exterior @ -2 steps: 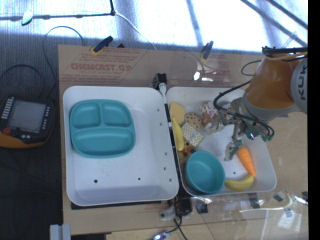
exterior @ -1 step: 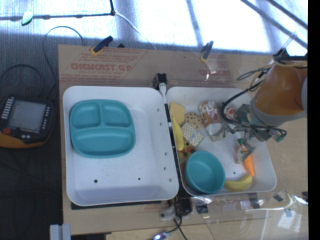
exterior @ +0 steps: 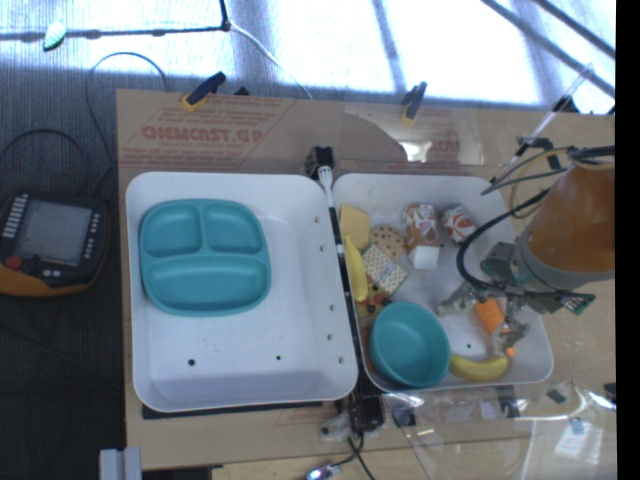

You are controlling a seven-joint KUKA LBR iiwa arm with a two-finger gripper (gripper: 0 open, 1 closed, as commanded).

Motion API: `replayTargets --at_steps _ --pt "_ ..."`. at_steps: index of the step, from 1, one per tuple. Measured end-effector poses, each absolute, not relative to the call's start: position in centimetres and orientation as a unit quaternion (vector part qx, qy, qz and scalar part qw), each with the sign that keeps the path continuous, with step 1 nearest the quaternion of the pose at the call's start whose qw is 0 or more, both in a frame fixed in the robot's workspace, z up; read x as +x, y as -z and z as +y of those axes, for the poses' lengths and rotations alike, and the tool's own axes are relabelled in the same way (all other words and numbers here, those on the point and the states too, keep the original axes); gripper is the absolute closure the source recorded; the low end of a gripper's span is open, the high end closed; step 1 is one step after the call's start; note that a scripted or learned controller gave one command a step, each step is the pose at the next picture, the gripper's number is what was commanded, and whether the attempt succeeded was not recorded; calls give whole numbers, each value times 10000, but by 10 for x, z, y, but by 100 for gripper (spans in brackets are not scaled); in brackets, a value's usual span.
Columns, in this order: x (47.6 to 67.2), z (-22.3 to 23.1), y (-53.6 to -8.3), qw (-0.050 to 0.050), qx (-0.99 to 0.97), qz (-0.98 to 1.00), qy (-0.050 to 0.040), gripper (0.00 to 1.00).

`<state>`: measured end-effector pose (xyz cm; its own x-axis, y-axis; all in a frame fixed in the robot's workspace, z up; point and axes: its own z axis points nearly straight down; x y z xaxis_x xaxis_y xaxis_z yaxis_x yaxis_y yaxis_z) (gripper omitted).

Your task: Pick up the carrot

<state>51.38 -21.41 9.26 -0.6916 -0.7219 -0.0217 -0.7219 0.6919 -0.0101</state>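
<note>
The carrot [exterior: 489, 315] is a small orange piece lying in the right bin [exterior: 540, 366], near its right wall and just above a banana [exterior: 478, 368]. My gripper [exterior: 494, 306] hangs directly over the carrot, low in the bin, with grey metal parts showing on both sides of the orange piece. The wrist's orange band [exterior: 575, 223] rises behind it on the right and hides the bin's far right part. A second small orange bit [exterior: 510, 349] shows just below the gripper.
A teal bowl [exterior: 410, 343] stands left of the carrot. Crackers [exterior: 385, 268], a cookie [exterior: 383, 238], a white cube [exterior: 426, 257] and a yellow wedge [exterior: 353, 226] crowd the bin's left and back. In the left bin [exterior: 160, 368] lies a teal divided plate [exterior: 205, 255].
</note>
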Motion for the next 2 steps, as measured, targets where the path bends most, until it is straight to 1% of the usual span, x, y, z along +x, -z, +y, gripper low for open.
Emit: replayTargets --at_steps 1,2 --pt "516 -215 -103 124 -3939 9191 39 100" --pt "516 -211 -102 130 -3948 9187 11 0"
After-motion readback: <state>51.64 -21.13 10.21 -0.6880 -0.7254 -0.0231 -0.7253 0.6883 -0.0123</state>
